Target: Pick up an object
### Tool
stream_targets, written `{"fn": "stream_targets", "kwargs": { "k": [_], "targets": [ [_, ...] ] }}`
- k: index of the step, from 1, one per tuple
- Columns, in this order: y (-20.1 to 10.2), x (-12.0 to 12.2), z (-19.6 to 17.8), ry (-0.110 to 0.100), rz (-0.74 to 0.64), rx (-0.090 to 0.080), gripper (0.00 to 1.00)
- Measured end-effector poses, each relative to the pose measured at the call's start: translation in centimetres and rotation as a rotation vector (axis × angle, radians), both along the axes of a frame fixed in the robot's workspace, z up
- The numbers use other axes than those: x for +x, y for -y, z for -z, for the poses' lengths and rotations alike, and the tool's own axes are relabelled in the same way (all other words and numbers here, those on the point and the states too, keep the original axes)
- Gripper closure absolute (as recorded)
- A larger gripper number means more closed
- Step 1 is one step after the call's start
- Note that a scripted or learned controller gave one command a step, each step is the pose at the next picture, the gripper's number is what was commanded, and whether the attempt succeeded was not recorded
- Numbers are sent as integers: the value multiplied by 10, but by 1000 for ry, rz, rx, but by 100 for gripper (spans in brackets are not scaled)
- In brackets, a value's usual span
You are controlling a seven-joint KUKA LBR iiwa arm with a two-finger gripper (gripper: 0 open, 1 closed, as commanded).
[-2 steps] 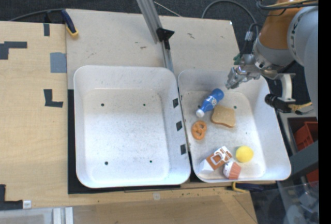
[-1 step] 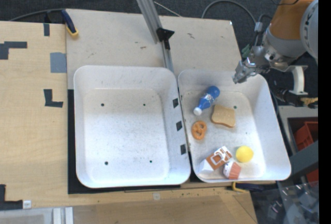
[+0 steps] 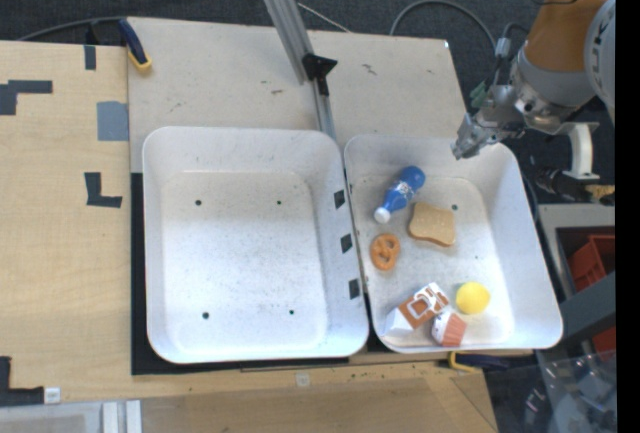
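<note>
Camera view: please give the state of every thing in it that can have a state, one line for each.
Blue bottle: lying on its side, right bin.
Bread slice: lying flat.
Pretzel: lying flat.
Yellow ball: resting, untouched.
Orange and white carton: tipped over.
Tool: above right bin's far rim, holding nothing.

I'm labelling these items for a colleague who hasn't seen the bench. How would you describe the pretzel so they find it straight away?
Look in the right-hand white bin, the one holding the objects. Along its left side, just below the blue bottle and left of the bread slice, lies the pretzel. It is the one small orange-brown, round, knotted piece with holes through it.
</note>
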State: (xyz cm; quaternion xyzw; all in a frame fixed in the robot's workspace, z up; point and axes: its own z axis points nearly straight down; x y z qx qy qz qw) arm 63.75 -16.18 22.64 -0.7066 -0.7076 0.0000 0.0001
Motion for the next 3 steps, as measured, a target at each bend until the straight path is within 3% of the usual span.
{"fn": "stream_targets", "kwargs": {
  "k": [3],
  "targets": [
    [-147, -50, 1, -3, -5, 2, 100]
  ]
}}
